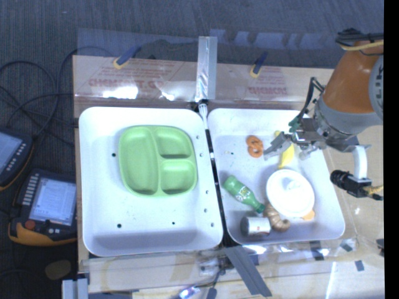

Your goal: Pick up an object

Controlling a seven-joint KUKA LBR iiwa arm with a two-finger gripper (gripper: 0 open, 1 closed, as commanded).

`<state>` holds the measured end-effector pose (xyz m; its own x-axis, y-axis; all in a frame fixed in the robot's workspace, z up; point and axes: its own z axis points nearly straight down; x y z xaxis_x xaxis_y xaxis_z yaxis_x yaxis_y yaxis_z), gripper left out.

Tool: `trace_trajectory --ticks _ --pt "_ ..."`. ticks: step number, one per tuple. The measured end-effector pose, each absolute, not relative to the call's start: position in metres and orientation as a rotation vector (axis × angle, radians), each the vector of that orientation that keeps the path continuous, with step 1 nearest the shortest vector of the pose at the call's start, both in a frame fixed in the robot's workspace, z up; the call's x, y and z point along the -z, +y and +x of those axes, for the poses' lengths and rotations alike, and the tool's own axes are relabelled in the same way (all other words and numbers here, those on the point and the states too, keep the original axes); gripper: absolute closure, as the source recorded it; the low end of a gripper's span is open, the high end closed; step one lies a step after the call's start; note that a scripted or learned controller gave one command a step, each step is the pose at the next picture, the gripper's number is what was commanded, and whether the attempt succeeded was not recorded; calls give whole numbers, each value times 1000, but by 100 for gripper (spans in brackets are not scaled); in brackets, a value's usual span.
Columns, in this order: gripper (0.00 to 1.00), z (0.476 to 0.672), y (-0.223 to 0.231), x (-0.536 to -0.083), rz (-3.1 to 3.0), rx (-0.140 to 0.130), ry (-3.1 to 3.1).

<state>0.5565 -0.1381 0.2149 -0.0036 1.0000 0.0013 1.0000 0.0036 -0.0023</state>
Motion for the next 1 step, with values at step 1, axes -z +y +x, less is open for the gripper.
trace_trajectory --ticks 1 --pt "0 611 -178 -107 -2292 17 -2191"
